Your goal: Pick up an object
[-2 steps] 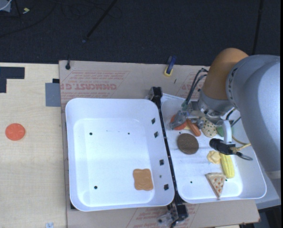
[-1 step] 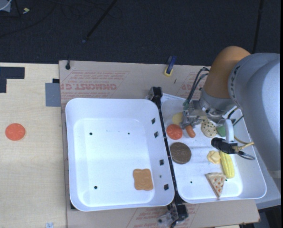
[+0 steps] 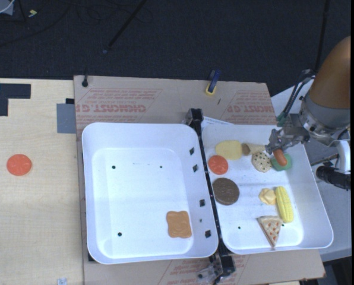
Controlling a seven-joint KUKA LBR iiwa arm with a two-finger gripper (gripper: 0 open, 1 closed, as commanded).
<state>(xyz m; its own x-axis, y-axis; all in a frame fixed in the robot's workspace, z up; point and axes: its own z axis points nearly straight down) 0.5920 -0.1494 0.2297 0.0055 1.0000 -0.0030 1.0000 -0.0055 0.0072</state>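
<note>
Carrot toy [image 3: 280, 157], orange with green end, sits at upper right of the right bin [image 3: 319, 218], right under the tool [image 3: 278, 142]. Tool tips low over it, touching or nearly; can't tell if clenched or released. Arm leans in from right, wrist angled down-left. Just left: spotted cookie [image 3: 261, 161], yellow lemon-like piece [image 3: 228, 149]. Further out: corn cob [image 3: 283, 203], brown disc [image 3: 226, 191]. Left bin [image 3: 106, 236] holds a toast piece [image 3: 179, 224].

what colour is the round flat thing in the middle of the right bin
Dark brown, a cookie-like disc, seen best in the camera view.
</note>
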